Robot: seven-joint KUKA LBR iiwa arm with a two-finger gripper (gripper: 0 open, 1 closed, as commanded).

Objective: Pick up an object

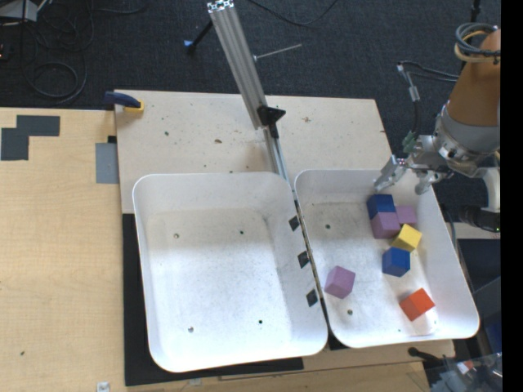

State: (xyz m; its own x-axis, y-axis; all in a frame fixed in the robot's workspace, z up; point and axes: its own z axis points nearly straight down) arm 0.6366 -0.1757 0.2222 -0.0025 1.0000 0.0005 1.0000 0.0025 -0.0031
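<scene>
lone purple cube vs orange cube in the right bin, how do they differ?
Colour: the lone purple cube is lilac, the orange cube red-orange. Place: the purple cube lies near the shallow white right bin's left wall, the orange cube near its lower right corner. Both look similar in size, sit apart from other blocks, and lie far from the pincer.

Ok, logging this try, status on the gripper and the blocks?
Gripper open, above right bin's far end, holding nothing. Blue block just below it, pressed against a purple block. No obstruction.

Matt white plastic bins (221, 188) (speckled with dark flecks), pale wooden bench (327, 129), brushed metal rail (241, 51)
</scene>
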